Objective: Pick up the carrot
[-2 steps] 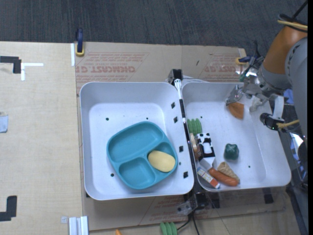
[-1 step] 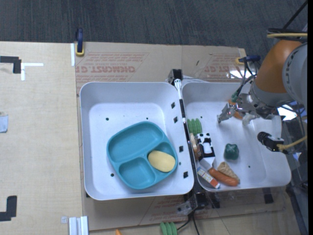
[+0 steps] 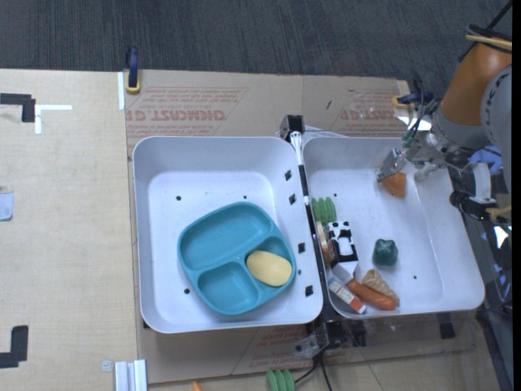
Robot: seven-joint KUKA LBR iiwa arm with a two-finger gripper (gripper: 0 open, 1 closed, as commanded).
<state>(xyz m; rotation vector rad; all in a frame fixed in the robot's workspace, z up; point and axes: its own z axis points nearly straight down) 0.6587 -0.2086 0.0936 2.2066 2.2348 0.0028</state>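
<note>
Carrot [image 3: 395, 186] looks light, stiff, slick, best pinched across its thick middle; whether the gripper [image 3: 398, 164] over it grips, I cannot tell.

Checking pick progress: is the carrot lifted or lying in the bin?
Lying in the right bin, near its front edge; the gripper is far off.

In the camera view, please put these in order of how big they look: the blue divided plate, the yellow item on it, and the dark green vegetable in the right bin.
Largest to smallest, as they look:
1. blue divided plate
2. yellow item
3. dark green vegetable
The gaps are clear, so nearness to the camera does not change the order.
</note>
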